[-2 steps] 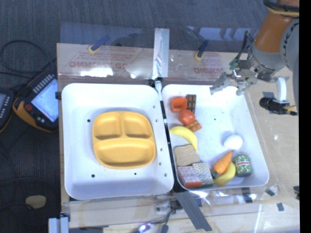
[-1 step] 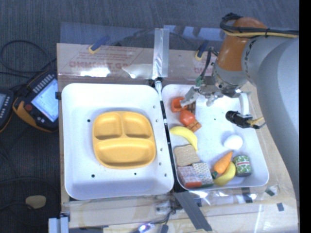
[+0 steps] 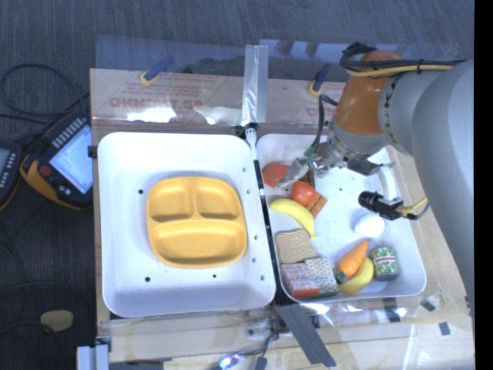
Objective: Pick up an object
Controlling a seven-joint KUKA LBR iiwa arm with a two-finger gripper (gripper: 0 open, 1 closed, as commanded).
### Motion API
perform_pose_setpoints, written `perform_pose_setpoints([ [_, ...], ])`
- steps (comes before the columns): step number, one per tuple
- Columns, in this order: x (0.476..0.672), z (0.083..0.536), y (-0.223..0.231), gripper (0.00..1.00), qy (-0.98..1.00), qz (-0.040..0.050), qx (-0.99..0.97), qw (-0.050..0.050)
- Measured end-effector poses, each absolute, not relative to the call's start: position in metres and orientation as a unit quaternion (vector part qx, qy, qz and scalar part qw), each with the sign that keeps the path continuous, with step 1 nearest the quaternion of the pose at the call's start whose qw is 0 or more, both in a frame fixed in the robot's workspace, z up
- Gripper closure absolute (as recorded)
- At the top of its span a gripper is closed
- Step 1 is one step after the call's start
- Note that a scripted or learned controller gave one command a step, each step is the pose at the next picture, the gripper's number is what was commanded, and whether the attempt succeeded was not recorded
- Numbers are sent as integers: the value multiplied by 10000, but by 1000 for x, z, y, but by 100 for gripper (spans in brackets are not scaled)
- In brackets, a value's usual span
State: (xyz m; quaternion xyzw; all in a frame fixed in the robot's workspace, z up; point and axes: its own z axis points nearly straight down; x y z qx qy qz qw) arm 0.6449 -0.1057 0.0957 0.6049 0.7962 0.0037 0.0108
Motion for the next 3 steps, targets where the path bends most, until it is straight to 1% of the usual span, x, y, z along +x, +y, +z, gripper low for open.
perform_pose_setpoints([
  [1,606,90,-105,0,8068,21,5909,59],
  [2,608,100,-103,100,8069,49,5907,65],
  [3,654,184,-35,100,7860,-7,6182,3],
])
